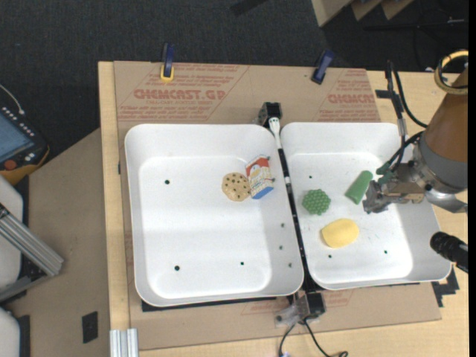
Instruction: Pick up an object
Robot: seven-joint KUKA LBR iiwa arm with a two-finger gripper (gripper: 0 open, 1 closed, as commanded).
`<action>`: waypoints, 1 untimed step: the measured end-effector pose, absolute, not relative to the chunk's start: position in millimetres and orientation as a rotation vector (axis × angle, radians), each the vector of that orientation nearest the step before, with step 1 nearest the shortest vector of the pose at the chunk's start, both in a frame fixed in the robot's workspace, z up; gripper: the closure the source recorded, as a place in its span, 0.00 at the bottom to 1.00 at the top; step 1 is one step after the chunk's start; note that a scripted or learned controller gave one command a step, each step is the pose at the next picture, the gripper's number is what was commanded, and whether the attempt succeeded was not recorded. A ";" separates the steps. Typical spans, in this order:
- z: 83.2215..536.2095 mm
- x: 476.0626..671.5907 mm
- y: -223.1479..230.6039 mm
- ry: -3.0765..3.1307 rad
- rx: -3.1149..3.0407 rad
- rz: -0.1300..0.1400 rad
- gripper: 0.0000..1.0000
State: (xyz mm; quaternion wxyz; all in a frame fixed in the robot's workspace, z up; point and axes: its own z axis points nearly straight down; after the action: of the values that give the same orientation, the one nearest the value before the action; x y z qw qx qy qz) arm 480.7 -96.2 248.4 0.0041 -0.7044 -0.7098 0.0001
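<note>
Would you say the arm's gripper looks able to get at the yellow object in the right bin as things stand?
Probably yes. The gripper hangs over the right bin, just above and right of the yellow object. That object lies apart from the green ball and the green block, with nothing lying on it.

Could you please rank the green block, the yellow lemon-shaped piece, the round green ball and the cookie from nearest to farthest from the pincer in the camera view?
1. Green block: right bin, just left of the pincer.
2. Yellow lemon-shaped piece: right bin, below and left of it.
3. Round green ball: right bin, near the divider.
4. Cookie: left bin, farthest.
</note>
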 end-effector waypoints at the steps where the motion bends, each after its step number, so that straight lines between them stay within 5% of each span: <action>1: 238.2 479.2 -19.2 -2.227 -2.208 0.000 1.00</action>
State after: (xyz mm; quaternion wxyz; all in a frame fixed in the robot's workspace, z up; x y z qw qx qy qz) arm 479.2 -19.2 238.2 0.0029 -0.7040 -0.7102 -0.0001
